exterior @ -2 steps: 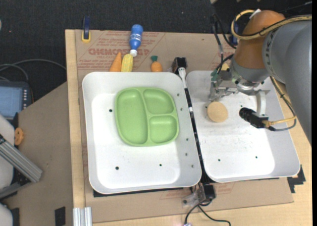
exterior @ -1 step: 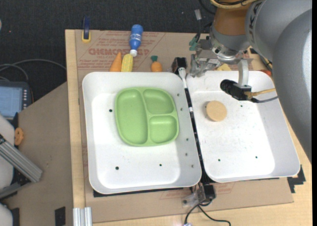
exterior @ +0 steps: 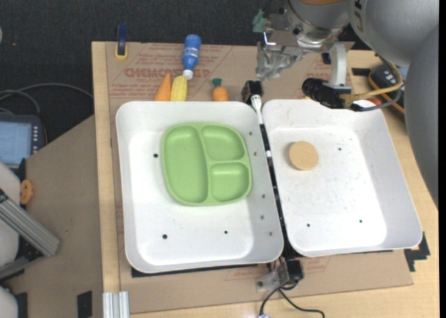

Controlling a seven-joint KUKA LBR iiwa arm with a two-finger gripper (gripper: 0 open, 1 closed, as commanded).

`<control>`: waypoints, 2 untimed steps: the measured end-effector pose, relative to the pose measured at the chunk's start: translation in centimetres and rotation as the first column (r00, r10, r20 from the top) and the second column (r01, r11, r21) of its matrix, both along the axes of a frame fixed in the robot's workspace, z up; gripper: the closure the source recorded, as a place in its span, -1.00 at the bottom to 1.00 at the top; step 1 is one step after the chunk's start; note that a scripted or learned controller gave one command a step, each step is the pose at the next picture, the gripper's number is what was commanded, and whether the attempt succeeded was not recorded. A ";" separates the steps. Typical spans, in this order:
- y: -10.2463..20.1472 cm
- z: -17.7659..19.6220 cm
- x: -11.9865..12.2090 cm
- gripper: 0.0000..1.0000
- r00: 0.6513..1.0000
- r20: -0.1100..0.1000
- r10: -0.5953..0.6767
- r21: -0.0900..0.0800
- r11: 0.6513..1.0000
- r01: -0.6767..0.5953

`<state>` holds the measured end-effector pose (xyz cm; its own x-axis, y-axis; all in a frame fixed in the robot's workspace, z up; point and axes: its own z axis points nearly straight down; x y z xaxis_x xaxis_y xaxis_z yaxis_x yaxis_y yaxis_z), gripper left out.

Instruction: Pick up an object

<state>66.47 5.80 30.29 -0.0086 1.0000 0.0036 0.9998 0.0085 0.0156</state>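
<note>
Gripper point(exterior: 273, 65) hangs above desk behind bins, jaws' state unclear; tan disc point(exterior: 303, 155) lies untouched in right bin point(exterior: 362, 233); pick not begun.

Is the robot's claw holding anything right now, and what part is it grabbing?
Nothing is held. The gripper hangs above the bench behind the bins with nothing between its fingers, and the round tan disc lies alone in the right bin.

L bin point(exterior: 139, 233) white | tray point(exterior: 206, 163) in it lt green | R bin point(exterior: 362, 233) white | disc point(exterior: 303, 155) tan
</note>
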 end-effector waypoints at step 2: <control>6.8 -15.9 -0.2 1.00 0.999 -0.031 -0.006 -0.005 1.000 0.005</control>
